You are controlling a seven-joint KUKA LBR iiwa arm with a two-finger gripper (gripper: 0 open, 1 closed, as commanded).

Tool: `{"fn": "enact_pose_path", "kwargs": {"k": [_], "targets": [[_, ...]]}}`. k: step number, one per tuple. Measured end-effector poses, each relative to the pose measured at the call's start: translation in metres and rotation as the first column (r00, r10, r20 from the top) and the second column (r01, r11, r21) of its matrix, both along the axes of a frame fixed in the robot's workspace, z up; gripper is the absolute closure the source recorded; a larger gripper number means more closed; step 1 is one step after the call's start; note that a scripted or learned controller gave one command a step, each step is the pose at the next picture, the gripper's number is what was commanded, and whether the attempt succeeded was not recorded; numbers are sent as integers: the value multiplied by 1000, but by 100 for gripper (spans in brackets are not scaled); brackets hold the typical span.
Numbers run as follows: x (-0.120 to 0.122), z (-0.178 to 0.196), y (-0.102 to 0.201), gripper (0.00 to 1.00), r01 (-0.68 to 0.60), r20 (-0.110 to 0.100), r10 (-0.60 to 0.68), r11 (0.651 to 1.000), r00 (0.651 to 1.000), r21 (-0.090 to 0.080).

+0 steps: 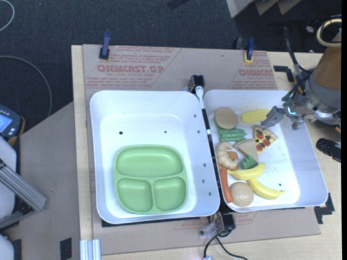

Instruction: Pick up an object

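The right white bin (303, 161) holds several toy foods. A round brown bun (226, 117), a yellow piece (255, 115) and a green pea pod (232, 135) lie at its back. A pizza slice (264, 140) sits mid-bin. Nearer the front are a croissant (226, 155), two bananas (248, 172) (265, 189), an orange carrot (224, 183) and a tan ball (242, 194). My gripper (284, 121) hangs over the bin's back right, just right of the yellow piece and above the pizza slice. It stands open with nothing between its fingers.
The left white bin (103, 118) bears a green three-compartment tray (150, 177). Blue clamps (104, 44) (249, 50) pin the board at the back. Cables and a black fitting (329, 146) lie at the right edge.
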State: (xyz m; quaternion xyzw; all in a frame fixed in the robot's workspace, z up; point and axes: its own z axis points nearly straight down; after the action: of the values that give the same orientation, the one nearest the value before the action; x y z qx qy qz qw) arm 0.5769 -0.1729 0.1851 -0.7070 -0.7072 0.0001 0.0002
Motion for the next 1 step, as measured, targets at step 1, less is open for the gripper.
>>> {"fn": "enact_pose_path", "kwargs": {"k": [1], "targets": [[-15, -101, -15, 0, 5, 5, -5, 1000, 1000, 1]]}}
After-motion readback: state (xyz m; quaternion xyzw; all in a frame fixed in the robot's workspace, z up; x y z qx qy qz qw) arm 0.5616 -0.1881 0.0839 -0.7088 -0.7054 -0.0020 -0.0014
